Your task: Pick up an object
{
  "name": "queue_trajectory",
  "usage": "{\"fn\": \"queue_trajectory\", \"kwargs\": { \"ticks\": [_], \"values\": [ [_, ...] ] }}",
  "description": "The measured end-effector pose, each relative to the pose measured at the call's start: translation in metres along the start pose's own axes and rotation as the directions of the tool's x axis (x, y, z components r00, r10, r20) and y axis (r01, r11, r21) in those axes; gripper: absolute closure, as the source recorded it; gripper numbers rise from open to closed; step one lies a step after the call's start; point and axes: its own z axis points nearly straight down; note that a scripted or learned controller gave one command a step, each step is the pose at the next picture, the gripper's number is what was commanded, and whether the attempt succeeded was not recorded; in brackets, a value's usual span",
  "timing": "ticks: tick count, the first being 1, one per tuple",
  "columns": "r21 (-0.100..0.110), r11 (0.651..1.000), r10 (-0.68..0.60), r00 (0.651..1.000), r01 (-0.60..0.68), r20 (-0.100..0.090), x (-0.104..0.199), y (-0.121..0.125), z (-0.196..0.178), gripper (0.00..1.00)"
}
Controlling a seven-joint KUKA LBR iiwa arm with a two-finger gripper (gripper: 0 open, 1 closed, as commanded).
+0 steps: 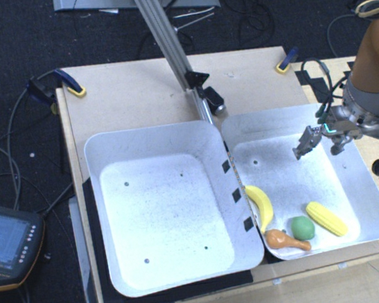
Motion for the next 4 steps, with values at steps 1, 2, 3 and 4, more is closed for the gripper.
{"fn": "queue_trajectory", "kwargs": {
  "ticks": [1,2,3,4],
  "values": [
    [0.000,1.000,0.000,1.000,0.000,0.000,0.000,0.000,0.000,0.00],
    [0.004,1.000,0.000,1.000,0.000,-0.001,-0.007,0.006,0.049,0.00],
    [0.004,1.000,0.001,1.000,-0.001,-0.001,-0.016,0.005,0.098,0.00],
    [0.003,1.000,0.000,1.000,0.000,-0.001,-0.016,0.004,0.137,0.00]
  ]
}}
